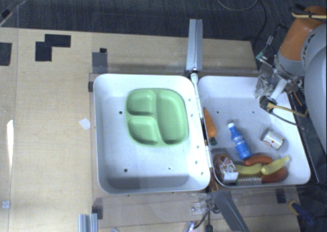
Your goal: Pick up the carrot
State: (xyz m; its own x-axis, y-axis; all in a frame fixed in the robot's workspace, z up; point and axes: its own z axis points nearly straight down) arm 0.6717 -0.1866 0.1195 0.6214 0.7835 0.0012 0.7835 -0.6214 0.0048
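The carrot [209,123] is a slim orange root with a green tip. It lies along the left wall of the right bin [225,93], beside the divider. My gripper [266,93] hangs over the far right corner of that bin, well away from the carrot. Nothing shows between it and the bin floor.
In the left bin [107,123] sits a green divided plate [156,116]. The right bin's front holds a blue bottle [239,142], a small can [272,139], a banana [265,166], a red sausage-like item [258,160] and a brown packet [225,166].
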